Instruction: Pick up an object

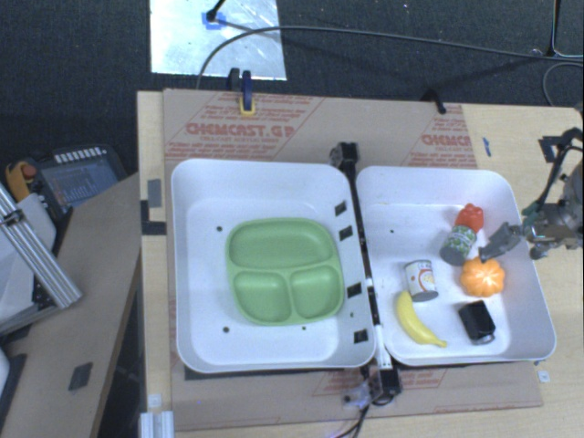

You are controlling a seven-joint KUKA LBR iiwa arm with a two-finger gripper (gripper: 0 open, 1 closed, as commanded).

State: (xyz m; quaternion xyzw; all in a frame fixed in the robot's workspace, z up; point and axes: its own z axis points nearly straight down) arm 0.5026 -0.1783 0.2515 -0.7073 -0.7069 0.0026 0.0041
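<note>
The tool [500,242], its state impossible to tell, hovers just above the orange pumpkin [482,278], beside the bottle [463,233]

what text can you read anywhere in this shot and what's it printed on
"CHEMCAST GP" in red on the brown sheet under the bins, left print, last letters blurred.
Same red print on the sheet's right side, only partly legible.
Label on the small can: too small to read.
Label on the bottle with the red cap: too blurred to read.
Screen of the handheld device at left: unreadable.
</note>
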